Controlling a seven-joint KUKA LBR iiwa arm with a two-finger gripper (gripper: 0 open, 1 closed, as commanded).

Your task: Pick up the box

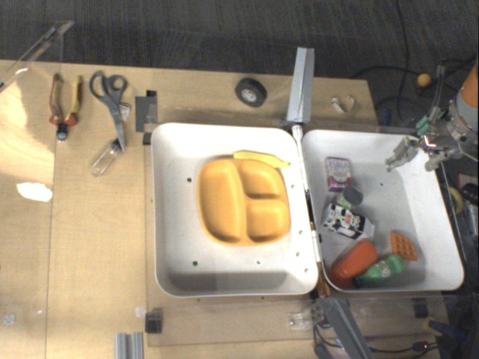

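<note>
Grey two-finger gripper (pixel 414 154) spread wide above upper right rim of right white bin (pixel 441 230). Small black-and-white printed box (pixel 343 221) lay well below-left of gripper, bare floor between.

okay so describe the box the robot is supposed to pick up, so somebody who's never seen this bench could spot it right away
Start at the right-hand white bin, the one without the big yellow tray. Near its left wall, about halfway down, lies the box, a small flat carton tilted at an angle. Its black-and-white patches set it apart from the pink-purple packet above it and the orange carrot below it.
</note>
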